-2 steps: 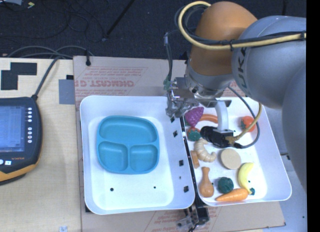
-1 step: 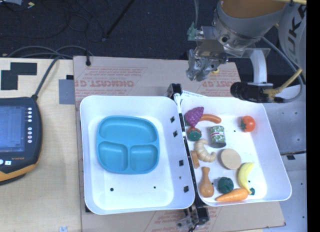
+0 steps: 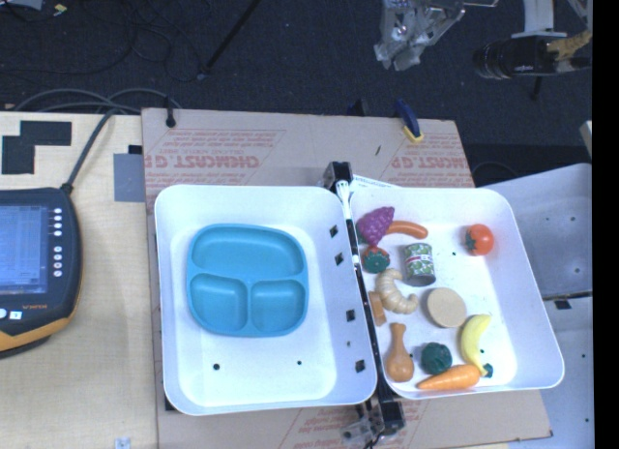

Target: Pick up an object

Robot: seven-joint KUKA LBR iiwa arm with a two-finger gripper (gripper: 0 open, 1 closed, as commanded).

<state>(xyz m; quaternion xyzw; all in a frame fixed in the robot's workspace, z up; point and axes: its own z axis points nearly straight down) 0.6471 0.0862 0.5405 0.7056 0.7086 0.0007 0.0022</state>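
We're in a robotics lab, no question. The gripper (image 3: 406, 36) hangs over dark floor crossed by loose black cables (image 3: 126, 36) off to its left. Below it, a cardboard sheet (image 3: 290, 152) covers the bench, with two white bins (image 3: 334, 207) clamped side by side on top. Far down to the gripper's left sits a teach pendant (image 3: 34, 263), screen lit, orange trim. Plastic toy food (image 3: 426, 302) fills the bin beneath the gripper: test props, not groceries.
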